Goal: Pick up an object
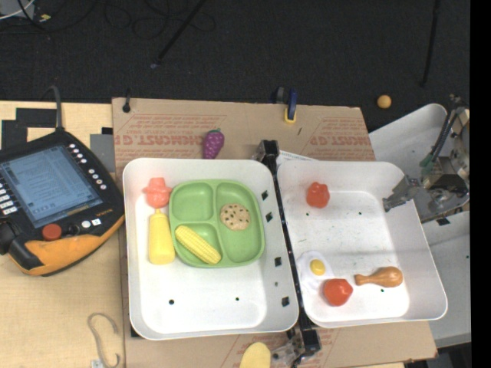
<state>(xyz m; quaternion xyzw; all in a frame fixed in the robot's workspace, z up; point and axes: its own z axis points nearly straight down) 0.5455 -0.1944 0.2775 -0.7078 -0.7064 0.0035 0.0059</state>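
Beside the right bin [430, 240], the arm [441, 182] hovers.

At three o'clock the gripper [449, 181] sits at the frame's right margin, partly cut off and blurred; how its fingers stand cannot be read. At six o'clock a yellow object [256, 355] is clipped by the bottom edge, its kind unclear. At nine o'clock the teach pendant [52, 198] runs off the left edge, its screen text too small to read. At seven o'clock a metal hook [106, 339] is cropped by the bottom edge. The purple toy [213, 143] at twelve o'clock is too small to identify surely.
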